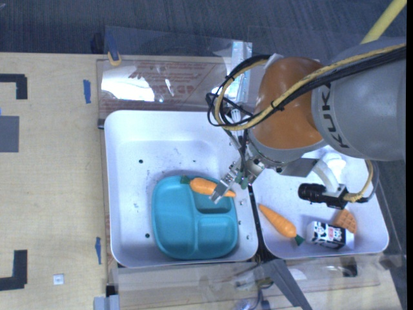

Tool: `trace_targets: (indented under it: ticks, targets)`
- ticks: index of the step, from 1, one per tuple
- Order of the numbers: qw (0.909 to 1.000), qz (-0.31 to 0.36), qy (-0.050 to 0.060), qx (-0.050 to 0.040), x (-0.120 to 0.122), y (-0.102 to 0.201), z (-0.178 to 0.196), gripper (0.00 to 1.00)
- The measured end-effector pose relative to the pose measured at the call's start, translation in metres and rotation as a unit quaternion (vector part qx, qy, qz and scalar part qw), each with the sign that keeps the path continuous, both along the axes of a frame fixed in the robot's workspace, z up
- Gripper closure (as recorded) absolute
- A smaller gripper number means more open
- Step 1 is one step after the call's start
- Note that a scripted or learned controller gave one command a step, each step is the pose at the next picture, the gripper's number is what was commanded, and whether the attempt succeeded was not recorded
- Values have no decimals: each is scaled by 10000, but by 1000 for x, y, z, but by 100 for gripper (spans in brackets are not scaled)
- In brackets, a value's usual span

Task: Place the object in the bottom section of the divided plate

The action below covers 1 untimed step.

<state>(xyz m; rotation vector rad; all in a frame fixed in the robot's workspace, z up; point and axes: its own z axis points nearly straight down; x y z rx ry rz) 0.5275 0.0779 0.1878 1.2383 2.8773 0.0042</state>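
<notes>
The carrot (202, 186) lies left-to-right across the divided plate's (169, 223) upper edge, its right tip at the claw (223, 192), grip impossible to tell, bottom section lower in frame.

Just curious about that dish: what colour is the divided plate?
The divided plate is plain teal-blue, clearest in the overhead camera view.

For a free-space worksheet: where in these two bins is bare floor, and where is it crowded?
Bare: upper half of the left bin, between back wall and teal plate, and the strip left of the plate. Crowded: the plate's upper right, with claw and carrot; the right bin's front, with another carrot and a carton.
</notes>
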Motion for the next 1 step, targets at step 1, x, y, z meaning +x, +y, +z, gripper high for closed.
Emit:
trace_targets:
  ticks: [1]
  targets:
    - [9995,321,29,5,9,10,-3,0]
